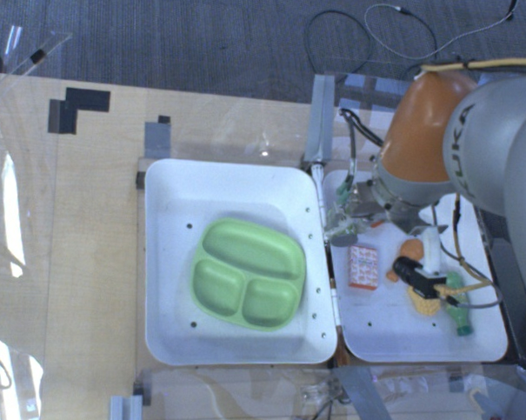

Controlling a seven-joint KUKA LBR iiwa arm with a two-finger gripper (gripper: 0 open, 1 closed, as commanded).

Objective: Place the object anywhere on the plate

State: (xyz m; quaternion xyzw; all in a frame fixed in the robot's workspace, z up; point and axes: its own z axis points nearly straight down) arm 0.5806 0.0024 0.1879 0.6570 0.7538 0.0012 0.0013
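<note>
Camera view: red-patterned packet (363, 267) just below-right of the end effector (343, 219).

Two white bins (157, 244), one green plate (247, 274) with three compartments, one small red-and-white packet (363, 267), one green bottle (457, 313), one arm (476, 118).

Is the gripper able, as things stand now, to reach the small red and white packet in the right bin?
Probably yes. The packet lies flat and alone on the floor of the right bin, nothing covering it, and the gripper hangs just above and left of it.
</note>
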